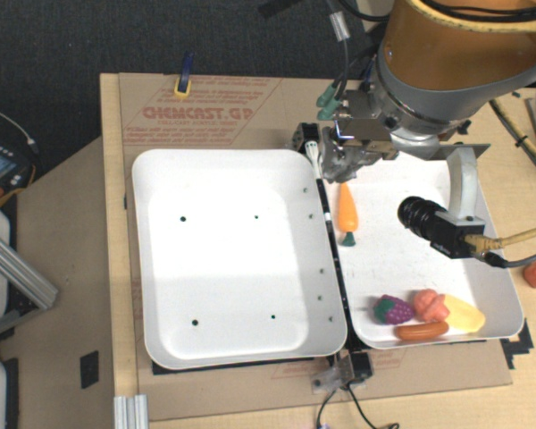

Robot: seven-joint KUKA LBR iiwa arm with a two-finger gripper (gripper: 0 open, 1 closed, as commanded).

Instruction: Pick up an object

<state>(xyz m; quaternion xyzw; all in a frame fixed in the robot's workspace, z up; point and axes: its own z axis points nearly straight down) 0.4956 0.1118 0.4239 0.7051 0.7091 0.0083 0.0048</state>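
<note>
Cardboard-topped bench [205, 105] bears two white bins; left bin [161, 239] beside the carrot [347, 209]. Whether the gripper [344, 166] above that carrot grips, I cannot tell.

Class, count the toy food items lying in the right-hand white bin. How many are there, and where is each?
5. An orange plastic carrot lies near the bin's left wall; purple grapes, a pink piece, a yellow piece and a red sausage cluster at the front. The arm may hide more.
</note>
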